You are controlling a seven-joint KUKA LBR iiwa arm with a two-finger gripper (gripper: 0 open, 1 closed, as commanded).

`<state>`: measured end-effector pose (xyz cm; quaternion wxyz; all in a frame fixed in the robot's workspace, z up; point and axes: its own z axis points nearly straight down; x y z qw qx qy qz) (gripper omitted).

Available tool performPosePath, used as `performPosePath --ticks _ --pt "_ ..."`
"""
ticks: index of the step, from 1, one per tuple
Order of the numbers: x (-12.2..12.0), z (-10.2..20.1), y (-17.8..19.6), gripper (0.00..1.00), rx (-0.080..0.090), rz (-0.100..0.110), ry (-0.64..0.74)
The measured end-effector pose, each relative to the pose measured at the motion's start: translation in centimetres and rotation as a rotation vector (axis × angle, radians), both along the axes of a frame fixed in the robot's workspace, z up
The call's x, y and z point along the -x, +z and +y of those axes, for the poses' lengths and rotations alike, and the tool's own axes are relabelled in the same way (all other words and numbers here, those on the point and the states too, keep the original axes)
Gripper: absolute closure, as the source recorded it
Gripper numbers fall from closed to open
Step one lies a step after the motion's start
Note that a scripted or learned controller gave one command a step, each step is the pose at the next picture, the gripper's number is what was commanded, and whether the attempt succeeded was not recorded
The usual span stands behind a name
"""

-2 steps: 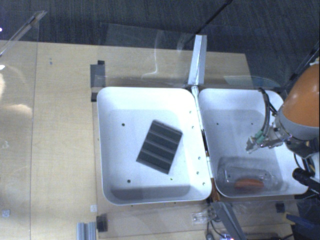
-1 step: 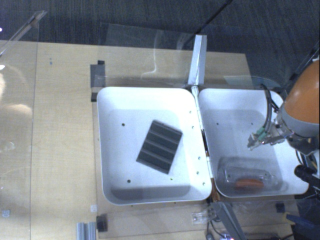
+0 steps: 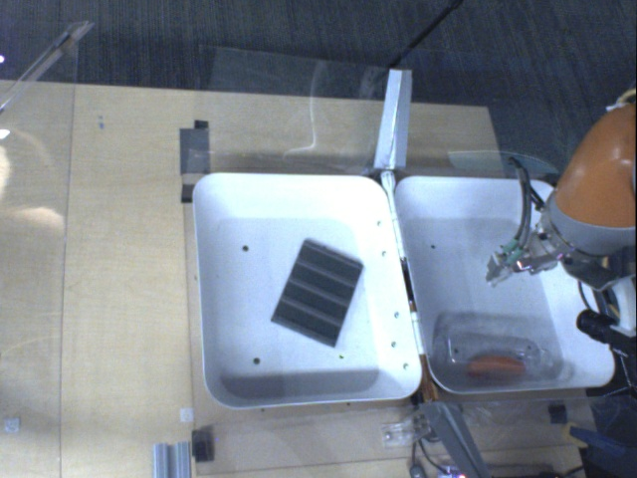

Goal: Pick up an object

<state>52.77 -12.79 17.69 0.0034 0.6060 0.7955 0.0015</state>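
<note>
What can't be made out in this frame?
- Claw: small and blurred in the camera view; whether it holds anything is not readable.
- Clear container in the right bin: see-through and glare-washed; the orange-red thing inside cannot be identified.
- Arm: cut off by the right edge.
- Dark ridged slab in the left bin: what it is stays unclear.

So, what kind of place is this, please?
Probably a robotics lab test bench: two white bins, left and right, on a wooden bench, a robot arm reaching in, and carpet floor behind.
</note>
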Motion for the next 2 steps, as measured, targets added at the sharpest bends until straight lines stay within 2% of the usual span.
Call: performPosePath --ticks 1,2 --pt "0.0 0.0 0.0 0.0 0.0 0.0 0.0" --pt "-4.8 3.4 18.8 0.0 0.003 -0.013 0.025"
